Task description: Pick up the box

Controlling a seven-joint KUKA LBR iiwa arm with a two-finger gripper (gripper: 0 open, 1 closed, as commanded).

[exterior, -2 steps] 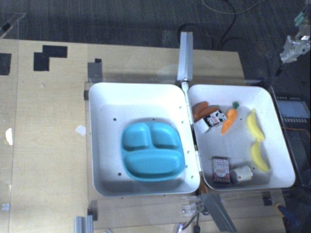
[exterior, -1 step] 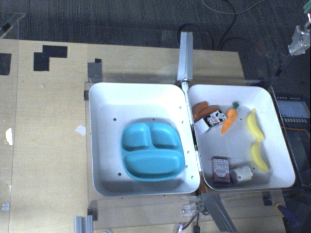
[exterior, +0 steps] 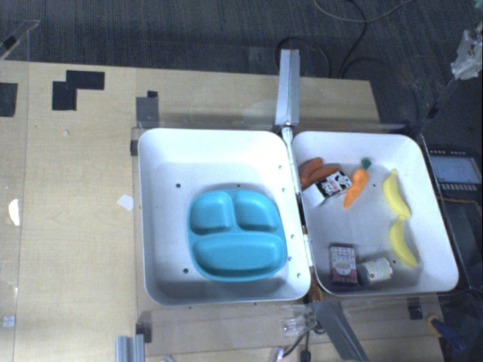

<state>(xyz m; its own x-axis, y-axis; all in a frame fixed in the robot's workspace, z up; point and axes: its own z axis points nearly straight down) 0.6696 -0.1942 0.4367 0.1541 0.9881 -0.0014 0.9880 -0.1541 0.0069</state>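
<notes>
Jaws state cannot be told, purple box flat in right bin, just beside small can

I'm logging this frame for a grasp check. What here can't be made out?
- Box, camera view: its label print is too small to read.
- Small can beside the box: too blurred to tell whether they touch.
- Carton: partly overlaps the sausage, hiding its lower side.
- Gear at the bottom edge: cut off by the frame.
</notes>
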